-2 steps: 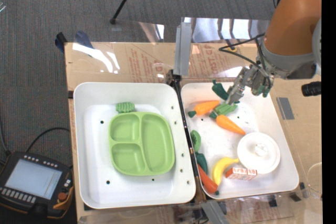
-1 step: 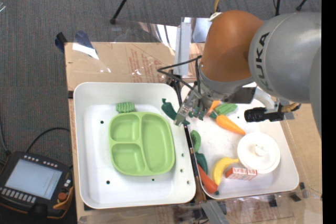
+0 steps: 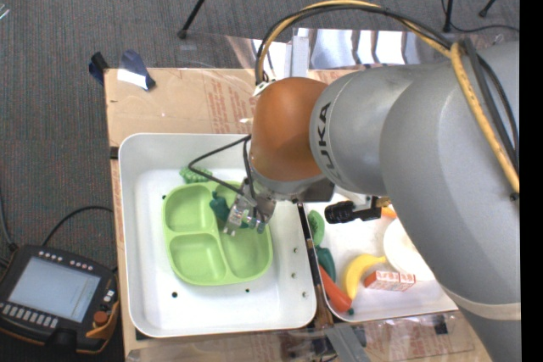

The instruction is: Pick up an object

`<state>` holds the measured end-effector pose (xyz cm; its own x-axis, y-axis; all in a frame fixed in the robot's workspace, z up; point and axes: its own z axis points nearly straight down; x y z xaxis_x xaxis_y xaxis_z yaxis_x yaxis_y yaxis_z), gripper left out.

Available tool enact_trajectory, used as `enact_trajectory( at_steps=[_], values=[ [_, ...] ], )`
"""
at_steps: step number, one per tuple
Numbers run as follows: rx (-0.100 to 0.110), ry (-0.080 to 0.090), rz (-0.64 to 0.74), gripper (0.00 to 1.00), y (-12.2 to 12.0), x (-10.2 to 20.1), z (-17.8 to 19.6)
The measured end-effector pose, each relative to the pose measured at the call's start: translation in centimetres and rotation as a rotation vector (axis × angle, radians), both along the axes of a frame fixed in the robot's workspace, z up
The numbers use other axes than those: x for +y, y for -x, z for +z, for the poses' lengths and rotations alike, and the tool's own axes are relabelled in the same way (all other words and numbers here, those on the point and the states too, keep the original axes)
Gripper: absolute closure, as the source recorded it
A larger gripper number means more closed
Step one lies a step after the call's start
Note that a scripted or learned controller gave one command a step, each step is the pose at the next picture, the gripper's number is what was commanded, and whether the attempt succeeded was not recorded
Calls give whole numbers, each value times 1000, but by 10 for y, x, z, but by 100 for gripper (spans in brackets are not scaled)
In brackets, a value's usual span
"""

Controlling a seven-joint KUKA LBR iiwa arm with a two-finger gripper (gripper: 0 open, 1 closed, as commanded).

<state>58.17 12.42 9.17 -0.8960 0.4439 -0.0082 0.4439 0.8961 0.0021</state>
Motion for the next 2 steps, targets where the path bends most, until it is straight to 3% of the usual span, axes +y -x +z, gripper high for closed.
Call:
enact_trajectory(
  at_steps=[1,2],
  values=[
    [-3,-5,-9,100,4,39,172],
    [-2,-1,583,100,83,31,6]
  ],
)
